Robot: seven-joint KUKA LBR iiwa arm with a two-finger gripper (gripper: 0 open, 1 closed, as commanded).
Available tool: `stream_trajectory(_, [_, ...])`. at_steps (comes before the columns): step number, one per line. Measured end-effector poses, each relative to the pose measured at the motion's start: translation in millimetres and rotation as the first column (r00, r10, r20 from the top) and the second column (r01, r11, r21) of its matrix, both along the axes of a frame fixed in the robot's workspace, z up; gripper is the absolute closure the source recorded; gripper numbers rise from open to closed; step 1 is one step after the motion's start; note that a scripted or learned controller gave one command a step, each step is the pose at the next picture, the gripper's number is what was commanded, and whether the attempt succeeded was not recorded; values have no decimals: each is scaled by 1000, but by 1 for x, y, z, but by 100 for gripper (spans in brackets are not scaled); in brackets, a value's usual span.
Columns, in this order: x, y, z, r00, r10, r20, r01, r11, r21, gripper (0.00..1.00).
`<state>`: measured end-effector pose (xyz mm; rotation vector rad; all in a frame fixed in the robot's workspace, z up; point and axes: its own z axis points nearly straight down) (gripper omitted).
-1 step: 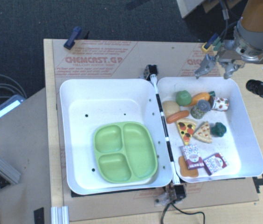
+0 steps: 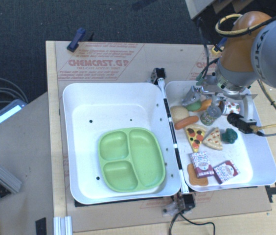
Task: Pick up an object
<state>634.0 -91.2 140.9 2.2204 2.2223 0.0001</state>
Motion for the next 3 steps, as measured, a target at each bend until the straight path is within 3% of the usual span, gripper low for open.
stream_trajectory(1, [32,-39,-41,1000,2,16,-2,1000,-3,0])
stream_trajectory(2, [29,-39,-36,1000,0,7,0,1000,-2,100])
stream_trajectory(3, [0,25,45,1000,1,2,-1,1000,1,100])
